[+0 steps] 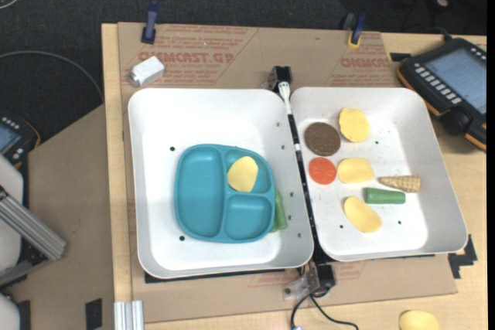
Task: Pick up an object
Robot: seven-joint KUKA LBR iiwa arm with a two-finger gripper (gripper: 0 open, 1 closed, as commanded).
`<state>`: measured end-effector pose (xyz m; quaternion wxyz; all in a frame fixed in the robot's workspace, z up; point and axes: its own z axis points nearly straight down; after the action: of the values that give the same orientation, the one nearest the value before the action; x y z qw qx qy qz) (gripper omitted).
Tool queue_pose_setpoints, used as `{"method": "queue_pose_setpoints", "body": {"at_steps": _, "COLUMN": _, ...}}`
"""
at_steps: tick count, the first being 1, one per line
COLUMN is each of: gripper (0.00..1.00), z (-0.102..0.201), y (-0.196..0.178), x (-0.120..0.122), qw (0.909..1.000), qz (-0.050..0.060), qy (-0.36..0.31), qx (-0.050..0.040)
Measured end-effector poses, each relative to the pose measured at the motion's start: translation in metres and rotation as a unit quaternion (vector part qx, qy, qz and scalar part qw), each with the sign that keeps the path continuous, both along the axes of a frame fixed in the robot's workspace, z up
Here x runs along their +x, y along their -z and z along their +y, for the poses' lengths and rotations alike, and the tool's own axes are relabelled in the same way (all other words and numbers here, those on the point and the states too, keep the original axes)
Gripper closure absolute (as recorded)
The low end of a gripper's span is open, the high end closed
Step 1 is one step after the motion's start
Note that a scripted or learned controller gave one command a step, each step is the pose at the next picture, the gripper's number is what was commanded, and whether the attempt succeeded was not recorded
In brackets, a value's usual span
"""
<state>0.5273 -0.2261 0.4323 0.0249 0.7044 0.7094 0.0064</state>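
Observation:
The right bin (433,224) holds several toy food pieces: a brown round patty (322,138), a yellow round piece (353,124), a red disc (322,170), a yellow chunk (355,170), a green stick (384,196), a tan cone (400,182) and a yellow oval (362,214). In the left bin (155,166) lies a teal divided plate (205,193) with a yellow piece (243,174) in its upper right compartment. A green item (280,214) peeks out from under the plate's right edge.
A black handheld pendant (452,81) lies on the bench at the right. A small white block (147,71) sits behind the left bin. Blue clamps (149,23) hold the cardboard's back edge. A yellow object (418,320) lies at the bottom right.

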Motion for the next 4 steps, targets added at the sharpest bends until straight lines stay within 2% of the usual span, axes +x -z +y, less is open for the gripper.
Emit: {"method": "queue_pose_setpoints", "body": {"at_steps": 4, "gripper": 1.0, "z": -0.001, "y": -0.043, "x": 0.003, "qw": 0.9999, "qz": -0.01, "qy": -0.002, "qx": -0.0061}}
